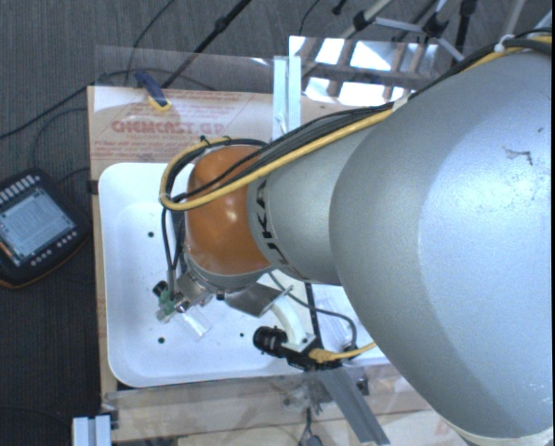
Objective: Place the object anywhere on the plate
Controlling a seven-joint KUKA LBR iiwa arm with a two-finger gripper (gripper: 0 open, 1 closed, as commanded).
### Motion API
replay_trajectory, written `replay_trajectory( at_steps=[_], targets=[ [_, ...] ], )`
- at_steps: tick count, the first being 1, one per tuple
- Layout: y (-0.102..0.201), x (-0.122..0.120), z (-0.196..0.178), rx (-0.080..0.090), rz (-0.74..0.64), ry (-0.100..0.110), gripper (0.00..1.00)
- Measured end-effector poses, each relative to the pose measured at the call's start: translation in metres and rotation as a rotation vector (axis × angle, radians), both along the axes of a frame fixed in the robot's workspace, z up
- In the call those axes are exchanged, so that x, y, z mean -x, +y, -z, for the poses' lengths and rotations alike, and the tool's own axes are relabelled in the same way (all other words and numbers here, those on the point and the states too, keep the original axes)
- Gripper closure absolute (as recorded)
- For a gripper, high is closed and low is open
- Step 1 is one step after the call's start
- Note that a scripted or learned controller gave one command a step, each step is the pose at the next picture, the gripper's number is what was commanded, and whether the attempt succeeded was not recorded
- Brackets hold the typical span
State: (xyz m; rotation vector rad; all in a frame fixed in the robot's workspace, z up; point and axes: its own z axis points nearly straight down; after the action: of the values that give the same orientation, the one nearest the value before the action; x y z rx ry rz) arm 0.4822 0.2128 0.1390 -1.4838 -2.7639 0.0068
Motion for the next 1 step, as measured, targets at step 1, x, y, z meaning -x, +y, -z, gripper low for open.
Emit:
replay_trajectory(
  at_steps=[1],
  targets=[
    [-0.0015,-0.0019,-0.1349,-0.002,-0.232,-0.005,1.0]
  ],
)
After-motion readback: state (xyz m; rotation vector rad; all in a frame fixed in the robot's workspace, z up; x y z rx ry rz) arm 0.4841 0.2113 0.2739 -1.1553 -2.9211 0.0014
